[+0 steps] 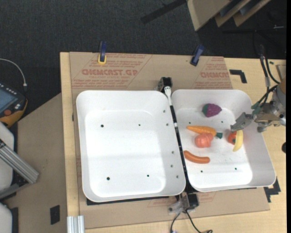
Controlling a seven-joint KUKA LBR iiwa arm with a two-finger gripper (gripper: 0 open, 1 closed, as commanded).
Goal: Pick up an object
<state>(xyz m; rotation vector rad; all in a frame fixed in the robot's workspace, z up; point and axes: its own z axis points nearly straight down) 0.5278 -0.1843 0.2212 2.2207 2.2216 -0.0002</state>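
Reaching from the right, the jaws (240, 124) hover above a banana (238, 140); their opening is unreadable.

Dark grey carpet floor (68, 27) beyond bench. Brown board sheet (150, 70) with red print covers bench top, held by blue clamps (102, 52) at far edge. Pale wood furniture (227, 11) far right. Screened device (9, 102) and metal rail (16, 159) at left. Even overhead light.
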